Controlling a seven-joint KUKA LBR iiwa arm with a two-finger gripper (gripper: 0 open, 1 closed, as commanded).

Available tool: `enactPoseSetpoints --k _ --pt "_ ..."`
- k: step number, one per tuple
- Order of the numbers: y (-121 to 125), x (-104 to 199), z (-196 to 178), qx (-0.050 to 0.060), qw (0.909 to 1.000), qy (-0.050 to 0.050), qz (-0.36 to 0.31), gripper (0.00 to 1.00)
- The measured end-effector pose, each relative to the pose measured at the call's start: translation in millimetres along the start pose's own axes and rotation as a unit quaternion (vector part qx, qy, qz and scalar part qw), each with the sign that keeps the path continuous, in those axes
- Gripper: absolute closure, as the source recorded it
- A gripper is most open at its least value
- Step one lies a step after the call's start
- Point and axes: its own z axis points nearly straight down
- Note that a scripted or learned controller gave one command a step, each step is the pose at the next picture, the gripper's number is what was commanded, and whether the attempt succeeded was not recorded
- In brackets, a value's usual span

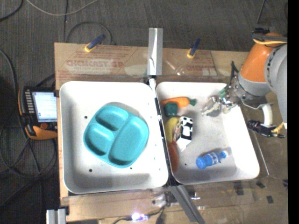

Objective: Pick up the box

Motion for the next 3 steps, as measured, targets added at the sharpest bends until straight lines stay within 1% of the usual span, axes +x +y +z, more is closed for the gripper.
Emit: enactPoseSetpoints --k 1,2,3 --pt "-52 89 18 -0.006 1.0 -0.004 0.0 0.0" --pt "-101 42 17 -0.009 0.9999 -0.005 0.005 0.0" --pt "-9 1 2 -0.003 1.0 0.0 -0.002 0.0"
